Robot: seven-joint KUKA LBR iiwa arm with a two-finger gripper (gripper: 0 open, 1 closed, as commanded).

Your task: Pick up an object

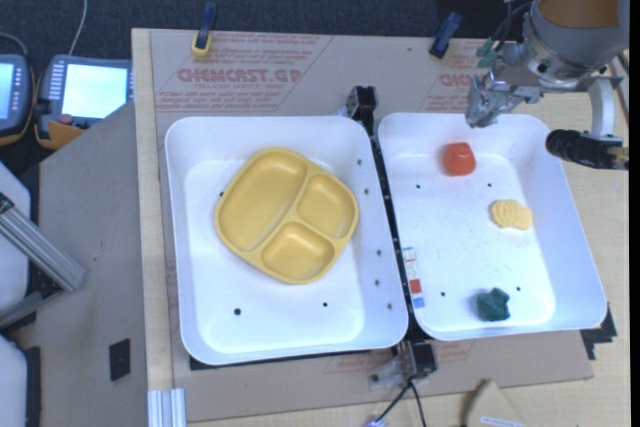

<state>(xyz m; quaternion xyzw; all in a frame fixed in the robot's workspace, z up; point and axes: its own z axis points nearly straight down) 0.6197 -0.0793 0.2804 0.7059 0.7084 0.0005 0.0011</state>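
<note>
Red is what you are looking for: the red piece [458, 158] is lying in the right bin [560, 215], near its far edge and a little toward the far left corner. Your gripper [481, 112] is hanging over that same far edge, just beyond the red piece and slightly to its right; the two are near each other but not touching, and nothing is sitting between the fingers. You cannot tell from this slant whether those fingers are apart or together.

A yellow piece [511, 214] is resting toward the bin's right edge, about midway along it, and a dark green piece [492, 304] is lying close to the near edge. In the left bin [190, 215], a yellow divided plate [287, 214] is sitting about the middle.
</note>
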